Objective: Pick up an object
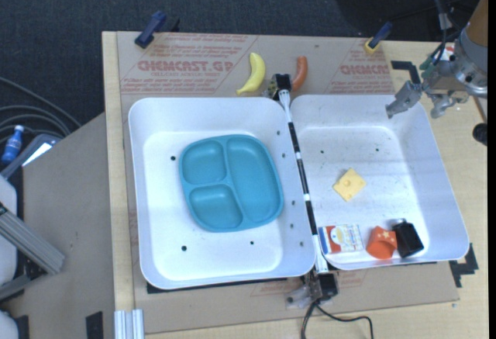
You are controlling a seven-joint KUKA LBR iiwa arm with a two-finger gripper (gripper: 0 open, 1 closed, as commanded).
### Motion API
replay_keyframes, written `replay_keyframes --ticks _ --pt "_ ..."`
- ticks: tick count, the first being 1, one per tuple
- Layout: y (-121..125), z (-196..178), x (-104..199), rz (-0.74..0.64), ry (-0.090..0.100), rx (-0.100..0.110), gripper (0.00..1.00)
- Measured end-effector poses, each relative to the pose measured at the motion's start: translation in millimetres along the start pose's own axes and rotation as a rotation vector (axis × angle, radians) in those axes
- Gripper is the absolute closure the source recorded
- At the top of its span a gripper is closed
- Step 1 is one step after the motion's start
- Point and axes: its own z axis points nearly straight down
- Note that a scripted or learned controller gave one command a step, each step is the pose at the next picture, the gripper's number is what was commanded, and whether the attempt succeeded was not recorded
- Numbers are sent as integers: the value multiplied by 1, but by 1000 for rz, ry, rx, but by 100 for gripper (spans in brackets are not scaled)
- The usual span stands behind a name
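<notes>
Progress: basically at the start from what I can see. Nothing is lifted, so the whole pick is left to do.

Gripper: the gripper [422, 99] hangs over the far right corner of the right bin [434, 155], and the 2 fingers look spread with nothing between them.

Targets: my options all sit in the right bin. A yellow cheese block [349, 185] is near the middle, well apart from everything else. Along the near edge I've got a small carton [340, 238], an orange piece [380, 243] and a black block [408, 240], with those last 2 touching.

Best bet: I'd guess the cheese block, since it has free space all round it. The near-edge cluster looks awkward, crowded up against the bin wall.

Left bin: the left bin [155, 136] holds 1 blue divided plate [230, 181], 3 compartments, looks flat and tough to pinch.

Other stuff: a toy banana [253, 74] and an orange sausage-shaped toy [299, 73] lie on the board behind the bins, outside both.

In the way: nothing sits between the gripper and the cheese block, just bare bin floor.
</notes>
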Motion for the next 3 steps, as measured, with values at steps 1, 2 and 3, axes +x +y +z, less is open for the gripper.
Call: replay_keyframes --ticks 1,2,3 --pt "-48 131 66 0 1 1 0" --pt "-66 146 100 -1 1 2 0" --pt "-65 136 100 1 1 1 100"
